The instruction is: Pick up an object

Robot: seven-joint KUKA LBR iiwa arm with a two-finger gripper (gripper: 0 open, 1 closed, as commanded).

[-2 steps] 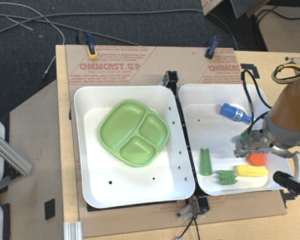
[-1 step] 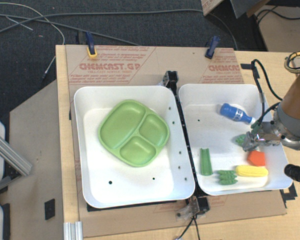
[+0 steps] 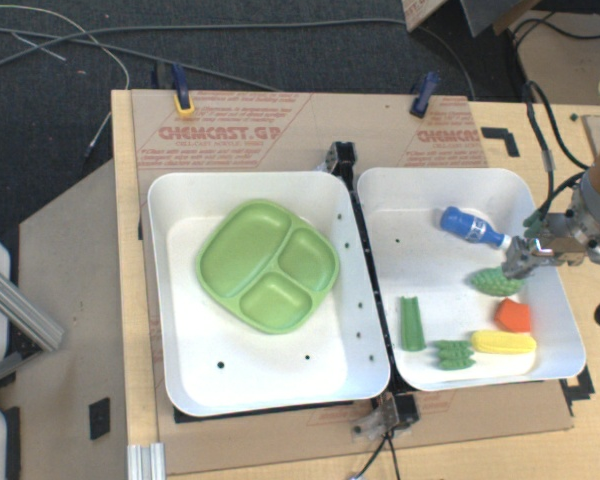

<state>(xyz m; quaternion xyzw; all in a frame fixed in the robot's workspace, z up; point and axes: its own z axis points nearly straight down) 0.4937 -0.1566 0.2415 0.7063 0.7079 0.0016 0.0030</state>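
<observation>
The gripper (image 3: 521, 260) hung low over the right bin (image 3: 420, 183), its tip just above a small green toy (image 3: 493, 284) near the bin's right wall. Whether the gripper was released or clenched could not be told from this slanted view, and nothing could be seen caught in it. Around the green toy lay a blue bottle (image 3: 472, 226) up-left, an orange piece (image 3: 514, 315) just below it, a yellow piece (image 3: 503, 343) under that, a green stick (image 3: 411, 323) and another green lump (image 3: 454, 354) toward the bin's front. The left bin (image 3: 180, 368) held a green divided plate (image 3: 268, 265).

The green toy looked the likely target, being nearest the tip. A clean pick would have called for a straight descent centred on the toy, with room left to either side so the bin wall did not foul the grip. The orange piece sat close enough to be nudged or caught along with it. The toy looked small and irregular, so a shallow or off-centre grip could have slipped; closing low, near the bin floor, seemed the safer course before lifting.
</observation>
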